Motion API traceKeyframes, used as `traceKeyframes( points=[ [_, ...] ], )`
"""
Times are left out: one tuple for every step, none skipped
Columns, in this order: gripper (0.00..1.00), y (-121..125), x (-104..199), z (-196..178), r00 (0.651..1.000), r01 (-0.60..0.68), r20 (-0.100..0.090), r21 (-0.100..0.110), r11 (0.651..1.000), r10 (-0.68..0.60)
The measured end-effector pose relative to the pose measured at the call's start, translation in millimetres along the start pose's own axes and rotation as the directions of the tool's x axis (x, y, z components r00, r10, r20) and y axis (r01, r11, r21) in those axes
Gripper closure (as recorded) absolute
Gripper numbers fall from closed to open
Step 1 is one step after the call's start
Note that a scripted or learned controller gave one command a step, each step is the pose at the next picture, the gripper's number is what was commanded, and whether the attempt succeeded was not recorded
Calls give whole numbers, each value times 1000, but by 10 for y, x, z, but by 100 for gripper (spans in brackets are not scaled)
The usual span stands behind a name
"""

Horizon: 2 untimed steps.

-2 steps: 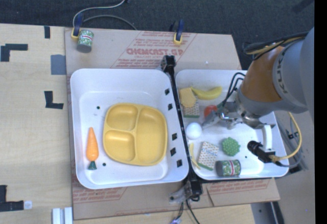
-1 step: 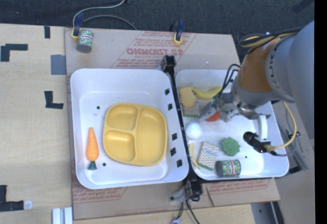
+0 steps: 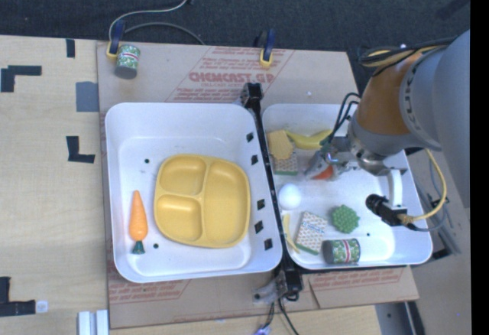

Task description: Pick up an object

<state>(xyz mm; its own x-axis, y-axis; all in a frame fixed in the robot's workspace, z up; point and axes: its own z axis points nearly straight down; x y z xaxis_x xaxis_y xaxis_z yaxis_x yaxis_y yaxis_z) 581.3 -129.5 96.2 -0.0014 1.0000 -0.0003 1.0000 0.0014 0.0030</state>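
My gripper (image 3: 324,163) is down in the right bin (image 3: 397,249), near its upper middle, with the grey arm and its orange band (image 3: 382,100) coming in from the right. A small red-orange item (image 3: 325,172) lies right at the gripper's tip, partly hidden by it. A banana (image 3: 309,139) and a yellow block (image 3: 279,144) sit just left of the gripper. Further toward the front are a white ball (image 3: 290,196), a green bumpy ball (image 3: 344,218), a patterned packet (image 3: 309,230) and a small can (image 3: 341,251).
The left bin (image 3: 122,173) holds a yellow divided plate (image 3: 202,200) and a toy carrot (image 3: 137,219). A small jar (image 3: 127,60) and a yellow clamp (image 3: 267,58) stand on the cardboard behind the bins. A black cable (image 3: 390,211) loops over the right bin's right side.
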Motion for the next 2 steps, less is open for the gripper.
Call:
traceKeyframes(
  points=[
    [100, -62, 523, -882, 1000, 1, 0, 3, 1000, -1],
    [100, -76, 952, -1149, 1000, 1, -1, 4, 1000, -1]
  ],
)
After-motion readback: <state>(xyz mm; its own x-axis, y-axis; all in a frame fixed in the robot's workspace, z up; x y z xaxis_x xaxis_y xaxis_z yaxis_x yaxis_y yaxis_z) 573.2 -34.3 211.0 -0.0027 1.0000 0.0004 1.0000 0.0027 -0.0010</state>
